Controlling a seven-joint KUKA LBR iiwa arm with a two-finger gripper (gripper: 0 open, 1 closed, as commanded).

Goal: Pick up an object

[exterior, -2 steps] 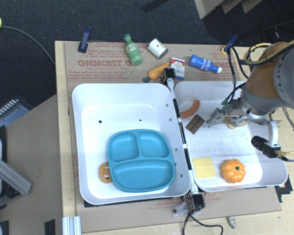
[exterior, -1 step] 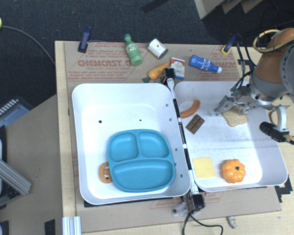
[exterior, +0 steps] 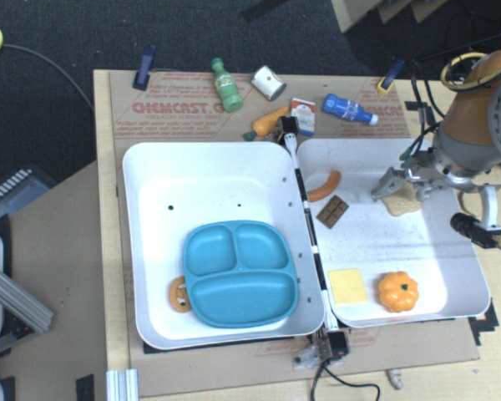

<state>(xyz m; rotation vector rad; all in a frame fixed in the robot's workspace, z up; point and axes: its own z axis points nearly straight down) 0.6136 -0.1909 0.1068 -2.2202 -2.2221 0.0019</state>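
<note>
A: Where's the grey two-finger gripper [exterior: 398, 192] sitting?
B: It's hanging over the right white bin [exterior: 451, 261], upper part. Fingers are spreading wide, straddling a pale beige bread-like chunk [exterior: 403, 202]. Can't tell if they're touching it.
A: Other stuff lying in that bin?
B: An orange sausage [exterior: 324, 185] is resting by the left wall, a brown chocolate-bar piece [exterior: 332, 211] just below it. A yellow cheese square [exterior: 347, 286] and a small orange pumpkin [exterior: 398, 291] are sitting near the front, side by side.
A: Left bin?
B: The left white bin [exterior: 200, 178] is holding a blue three-compartment plastic plate [exterior: 239, 272], with a brown pretzel [exterior: 179, 295] poking out at its left edge.
</note>
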